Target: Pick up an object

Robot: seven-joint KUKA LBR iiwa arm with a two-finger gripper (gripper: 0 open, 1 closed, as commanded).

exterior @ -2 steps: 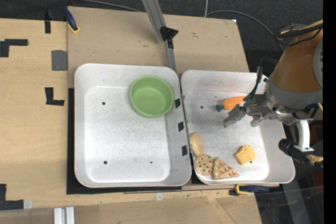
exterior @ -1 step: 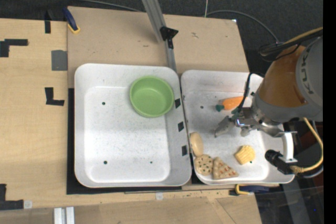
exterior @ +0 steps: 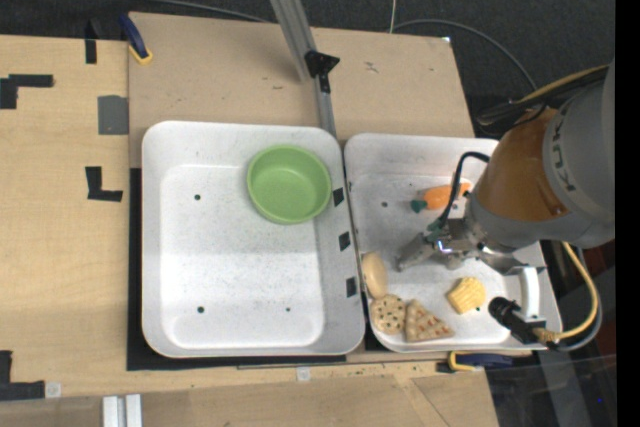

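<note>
Hovering low in the right bin (exterior: 400,155), the gripper (exterior: 418,253) is standing w/ fingers spread wide, holding nothing. A green bowl (exterior: 289,183) is sitting in the left bin (exterior: 180,245).

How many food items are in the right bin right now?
5: a carrot beside the arm, a pale roll at the left wall, a round cracker, a triangular waffle, a yellow piece. The arm may hide more.

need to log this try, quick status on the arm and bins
Gripper low over right bin, nothing seen between fingers. Carrot, cheese, cracker, waffle piece, bread roll lie loose there. Green bowl in left bin, apart.
</note>
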